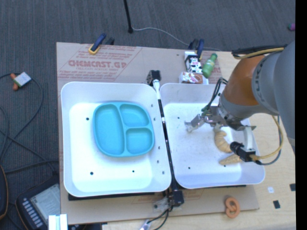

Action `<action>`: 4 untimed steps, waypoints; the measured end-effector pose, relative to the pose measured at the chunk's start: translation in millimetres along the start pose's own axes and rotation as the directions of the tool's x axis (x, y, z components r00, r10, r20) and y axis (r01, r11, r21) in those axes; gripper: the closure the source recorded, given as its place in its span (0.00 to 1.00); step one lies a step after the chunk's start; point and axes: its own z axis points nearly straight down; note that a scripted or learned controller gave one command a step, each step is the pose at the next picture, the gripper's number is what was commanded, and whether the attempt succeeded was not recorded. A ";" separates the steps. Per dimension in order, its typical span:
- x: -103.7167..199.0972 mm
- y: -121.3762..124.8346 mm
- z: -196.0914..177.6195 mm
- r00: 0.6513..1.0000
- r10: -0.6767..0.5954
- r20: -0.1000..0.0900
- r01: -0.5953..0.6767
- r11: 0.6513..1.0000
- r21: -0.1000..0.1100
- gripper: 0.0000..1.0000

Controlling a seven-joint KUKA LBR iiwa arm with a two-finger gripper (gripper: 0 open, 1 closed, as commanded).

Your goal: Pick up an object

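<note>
Overhead, the grey arm (pixel 259 90) reaches in from the right over the right bin (pixel 192 176); its gripper (pixel 195 123) hangs low above the bin floor, and whether it is wide or narrow cannot be told; nothing shows between its tips; a tan croissant (pixel 221 140) lies just beside the wrist, with a cone-shaped pastry (pixel 230 158) near it; the left bin (pixel 76 176) holds a blue divided plate (pixel 123 129).

Tan croissant (pixel 221 140), lying in right bin (pixel 192 174)
</note>
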 end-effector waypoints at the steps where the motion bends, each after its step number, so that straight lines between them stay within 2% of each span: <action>1: 4.9 -38.1 -0.6 1.000 -0.001 0.001 0.001 1.000 -0.003 0.00; 2: 3.9 -37.5 -10.6 1.000 0.000 0.002 0.000 1.000 -0.005 1.00; 3: 4.0 -37.7 -10.4 1.000 0.000 0.002 0.000 1.000 -0.005 0.00; 4: 16.2 45.3 0.6 1.000 -0.003 -0.001 0.003 1.000 0.001 0.00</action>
